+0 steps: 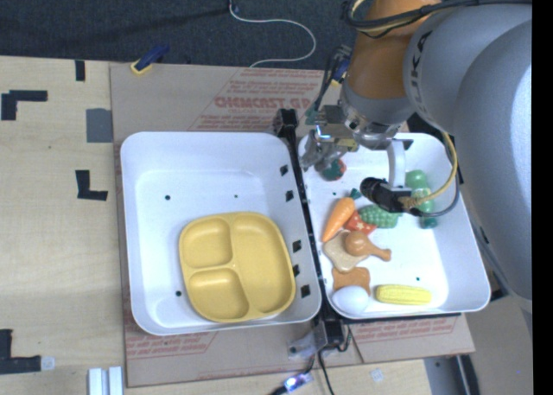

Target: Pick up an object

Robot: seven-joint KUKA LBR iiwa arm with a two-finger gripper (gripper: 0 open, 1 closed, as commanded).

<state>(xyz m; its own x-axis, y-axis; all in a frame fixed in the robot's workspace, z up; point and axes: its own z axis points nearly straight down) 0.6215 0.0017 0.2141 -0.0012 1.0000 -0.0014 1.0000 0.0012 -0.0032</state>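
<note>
Landmark: yellow divided plate (236, 264), lay in left bin (147, 160).
Right bin (449, 285): sat right of plate, sharing the middle edge.
Gripper (326, 156): hung over right bin's far left corner, up and right of plate.
Carrot (338, 218): lay tilted just right of plate.
Corn cob (402, 295): lay well right of plate, near front edge.
White egg (351, 300): lay right of plate's near corner.
</note>
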